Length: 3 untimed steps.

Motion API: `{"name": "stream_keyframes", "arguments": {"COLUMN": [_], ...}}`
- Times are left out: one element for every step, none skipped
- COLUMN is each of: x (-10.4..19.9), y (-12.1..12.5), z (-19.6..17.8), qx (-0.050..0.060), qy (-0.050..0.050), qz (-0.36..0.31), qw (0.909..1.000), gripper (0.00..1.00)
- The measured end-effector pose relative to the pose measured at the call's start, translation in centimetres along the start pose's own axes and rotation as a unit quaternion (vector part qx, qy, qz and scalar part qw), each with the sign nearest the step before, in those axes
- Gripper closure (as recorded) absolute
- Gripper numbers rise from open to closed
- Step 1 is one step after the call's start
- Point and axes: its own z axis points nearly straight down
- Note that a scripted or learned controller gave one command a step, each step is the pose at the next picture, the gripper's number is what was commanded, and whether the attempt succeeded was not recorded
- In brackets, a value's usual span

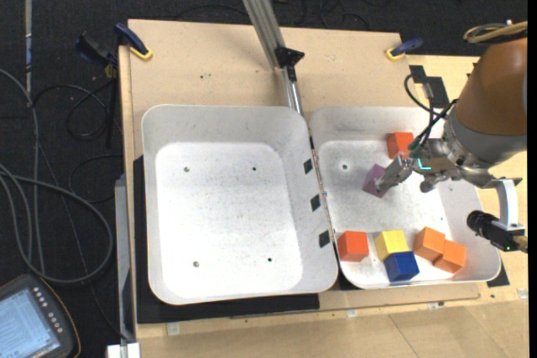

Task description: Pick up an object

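While the pincer (396, 173) at centre right appears closed on the purple block (375, 179), the block seems barely raised above the right bin (352, 277), lift unfinished.

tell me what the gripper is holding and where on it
It looks like the small purple block, pinched at its upper right end by the two-finger gripper, over the right white bin.

Arm (495, 109) cut off by right edge. Gripper (394, 176) fingertips too small to read, overlapping purple block (374, 179). Orange block (399, 143) just beyond the gripper, partly hidden by it. Grey monitor (25, 323) cropped at bottom-left corner.
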Motion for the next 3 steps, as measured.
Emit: {"name": "stream_keyframes", "arguments": {"x": [0.0, 0.0, 0.5], "y": [0.1, -0.2, -1.0], "z": [-0.2, 4.1, 8.9], "qx": [-0.002, 0.0, 0.001], "qy": [0.0, 0.0, 0.0], "qz": [0.001, 0.002, 0.002], "qw": [1.0, 1.0, 1.0], "gripper": [0.0, 0.0, 0.0]}}
